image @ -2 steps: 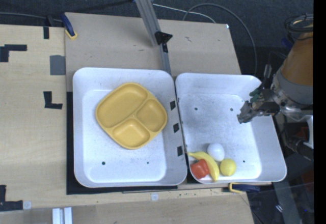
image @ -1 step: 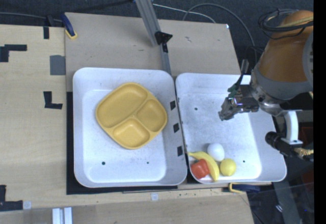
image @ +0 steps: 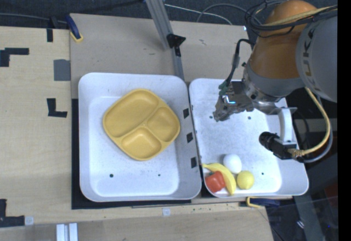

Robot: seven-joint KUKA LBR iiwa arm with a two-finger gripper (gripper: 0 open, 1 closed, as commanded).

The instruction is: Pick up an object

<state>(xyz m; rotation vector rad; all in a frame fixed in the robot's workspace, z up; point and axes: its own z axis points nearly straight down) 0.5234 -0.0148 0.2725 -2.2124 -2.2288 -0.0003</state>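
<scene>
Camera view: we find the pile of small things in the right bin [image: 274, 182], at its near edge: a white ball [image: 232, 162], banana [image: 224, 174], red piece [image: 215, 181] and yellow piece [image: 245, 179], all touching. We judge them light, smooth, likely slippery; the ball offers the freest grasp across its middle. The gripper [image: 222, 114] hangs above bare floor, well apart from them. Its jaw state we cannot tell.
</scene>
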